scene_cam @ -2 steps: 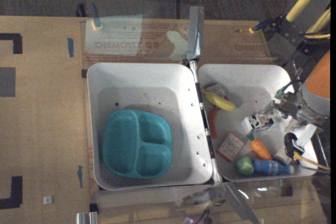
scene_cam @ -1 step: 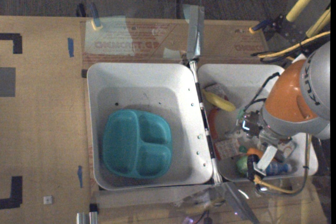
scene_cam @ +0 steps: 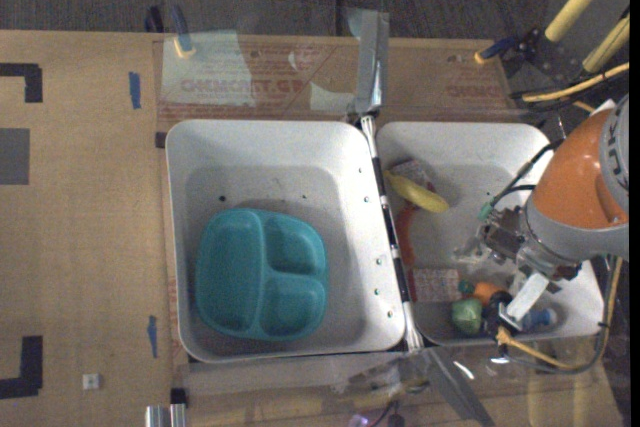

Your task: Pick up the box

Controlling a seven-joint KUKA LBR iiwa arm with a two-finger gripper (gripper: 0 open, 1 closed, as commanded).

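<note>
The box (scene_cam: 436, 283) lay flat on the floor of the right bin (scene_cam: 480, 160), in its near left part, close against the wall shared by the 2 bins. It looked like a small pale carton with pinkish print. Its long axis seemed to run across the view, left to right, 1 short end toward the shared wall and the other toward the middle of the bin, though the blur left its edges uncertain.

My gripper (scene_cam: 492, 245) hung over the same bin, up and to the right of the box and apart from it. I could not tell how far my jaws stood open, and nothing showed between them.

Around the box lay a yellow banana (scene_cam: 418, 192) toward the far left corner, a red item (scene_cam: 405, 230) along the shared wall just below it, an orange ball (scene_cam: 484, 292) just right of the box, a green ball (scene_cam: 466, 315) near the front wall, and a blue item (scene_cam: 541, 318) further right.

The left bin (scene_cam: 260, 150) held 1 teal plate (scene_cam: 262, 273) with 3 compartments, lying flat toward its near left part.
</note>
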